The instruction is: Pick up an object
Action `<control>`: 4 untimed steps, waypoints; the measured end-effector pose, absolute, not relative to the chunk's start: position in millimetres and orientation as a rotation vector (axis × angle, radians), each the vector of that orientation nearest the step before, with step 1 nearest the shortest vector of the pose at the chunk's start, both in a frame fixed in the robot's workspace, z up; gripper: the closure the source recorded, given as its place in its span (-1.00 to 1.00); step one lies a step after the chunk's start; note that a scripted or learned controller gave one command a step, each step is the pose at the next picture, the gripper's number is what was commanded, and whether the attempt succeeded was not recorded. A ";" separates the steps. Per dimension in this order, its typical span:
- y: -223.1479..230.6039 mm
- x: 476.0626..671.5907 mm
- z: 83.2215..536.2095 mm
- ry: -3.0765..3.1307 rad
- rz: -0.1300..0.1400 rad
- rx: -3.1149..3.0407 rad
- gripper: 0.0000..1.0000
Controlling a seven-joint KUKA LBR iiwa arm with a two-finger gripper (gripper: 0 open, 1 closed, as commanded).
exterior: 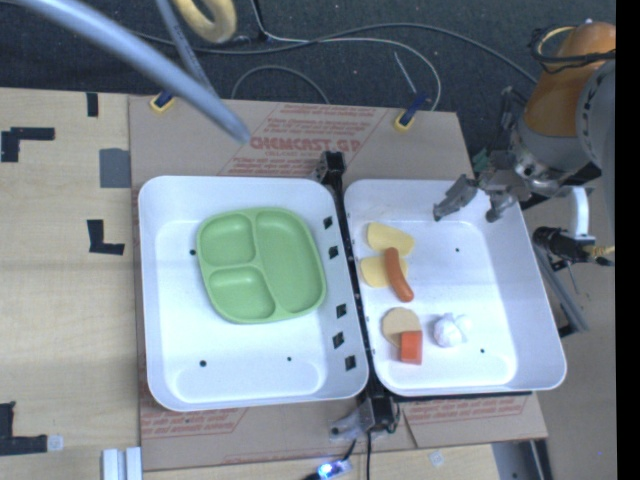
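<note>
Fixed camera above bench, angled down (at a slant), both white bins (150,298) in frame

arm: grey, orange band above wrist, reaching in from the right side, far half of scene | wrist: angled leftward and slightly down | gripper (473,202): at the far right, two fingers (452,199) spread apart, pointing left-downward, nothing between them
</note>
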State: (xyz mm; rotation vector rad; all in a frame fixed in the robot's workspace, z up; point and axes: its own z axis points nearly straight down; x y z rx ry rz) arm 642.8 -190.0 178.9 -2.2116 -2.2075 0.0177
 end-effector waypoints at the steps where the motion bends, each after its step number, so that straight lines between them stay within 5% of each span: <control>1: -189.5 645.8 187.0 -2.220 0.007 -2.215 -1.00; 3: -198.7 643.7 78.5 -2.222 0.008 -2.216 -1.00; 4: -199.2 645.2 89.2 -2.226 0.009 -2.214 1.00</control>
